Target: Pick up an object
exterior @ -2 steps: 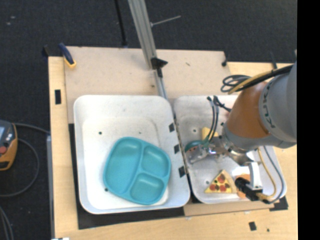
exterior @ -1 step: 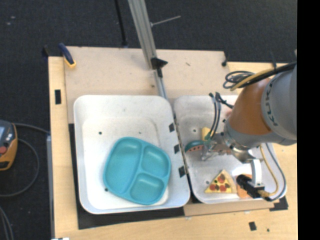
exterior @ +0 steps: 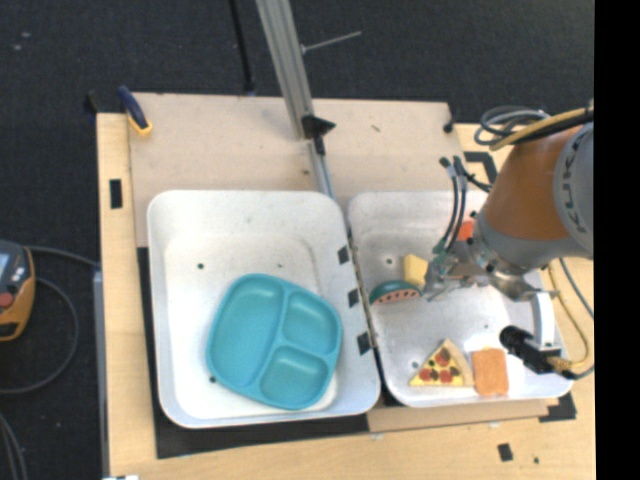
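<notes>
My gripper (exterior: pixel 438 278) hangs low in the right bin (exterior: pixel 395 218), near its left side. Just left of the gripper lie a small yellow block (exterior: pixel 414 266) and a curved teal-rimmed piece with a reddish edge (exterior: pixel 393 292); whether the gripper touches either is unclear. A pizza slice toy (exterior: pixel 441 366) and an orange slab (exterior: pixel 489 372) rest at the bin's front, apart from the gripper. The grey and orange arm (exterior: pixel 535 198) covers the bin's right part.
The left bin (exterior: pixel 165 268) holds a teal divided plate (exterior: pixel 275 340) toward its front. An aluminium post (exterior: pixel 288 58) slants up from between the bins at the back. Cables loop beside the arm at the right.
</notes>
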